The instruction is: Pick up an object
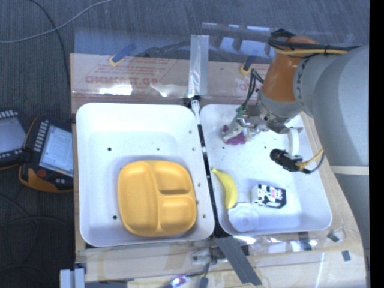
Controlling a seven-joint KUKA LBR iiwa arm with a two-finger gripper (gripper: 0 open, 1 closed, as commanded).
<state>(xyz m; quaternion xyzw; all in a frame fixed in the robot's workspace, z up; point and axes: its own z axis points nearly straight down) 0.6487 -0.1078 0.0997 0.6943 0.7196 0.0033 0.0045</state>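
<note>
**Gripper low over purple item, right bin**

Gripper (239, 126) sits at the far end of the right bin (312, 212), down near the floor, right over a small purple item (236, 138). Whether it is spread or closed cannot be told from this angle, nor whether the item is between its tips; the item looks to be touching or just under them.

Near end of right bin: a white cup-like thing (243, 216) at the near-left corner. Just beside it to the right, a small black-and-white packet (269, 195) with a pink spot. A banana (225, 186) lies along the left wall, its near end touching the white thing.

Left bin (96, 161): a yellow divided tray (158, 195) lies flat at the near-centre, compartments up.

Mid right bin: a black fitting with a yellow cable (289, 159) hangs from the arm (312, 83), above the floor.

Farther: orange band on the arm above the wrist. Cardboard (132, 77) lies beyond both bins. Handheld pendant (45, 155) on the floor, left of the bench.
</note>
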